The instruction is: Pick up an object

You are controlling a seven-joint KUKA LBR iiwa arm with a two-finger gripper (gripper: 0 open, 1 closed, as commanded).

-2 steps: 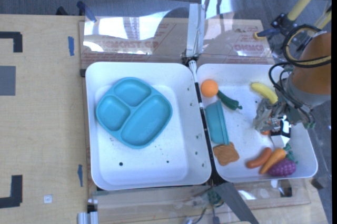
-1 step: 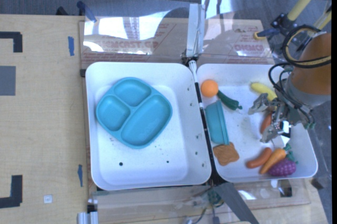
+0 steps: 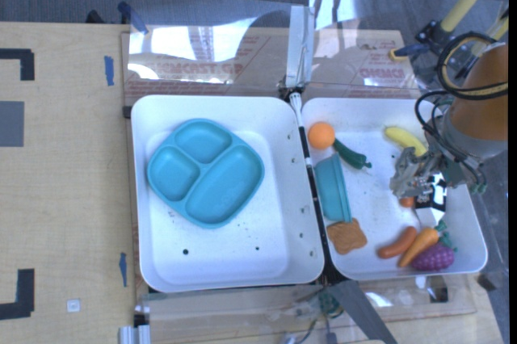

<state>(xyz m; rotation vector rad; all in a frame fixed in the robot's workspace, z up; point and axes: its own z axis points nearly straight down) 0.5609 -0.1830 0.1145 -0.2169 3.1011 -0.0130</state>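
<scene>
We see the gripper (image 3: 414, 182) low in the right white bin (image 3: 376, 115), between a yellow toy banana (image 3: 404, 138) and two orange toy carrots (image 3: 408, 243); we cannot tell its state. A blue divided plate (image 3: 205, 171) lies in the left bin (image 3: 153, 253).

My metal gripper (image 3: 416, 179) looks dull grey, bare and a little scuffed. The right bin (image 3: 380, 115) beneath me is smooth white plastic with a soft sheen, speckled with dark marks. In it, left of me, the orange ball (image 3: 321, 135) and the teal cup (image 3: 332, 189) look like smooth matt plastic; the brown cracker (image 3: 346, 236) looks rough. The left bin (image 3: 266, 258) is the same plastic, and its blue divided plate (image 3: 205, 171) is smooth and slightly glossy. Beyond that bin the bench (image 3: 56, 173) shows matt, pale wood grain.
</scene>
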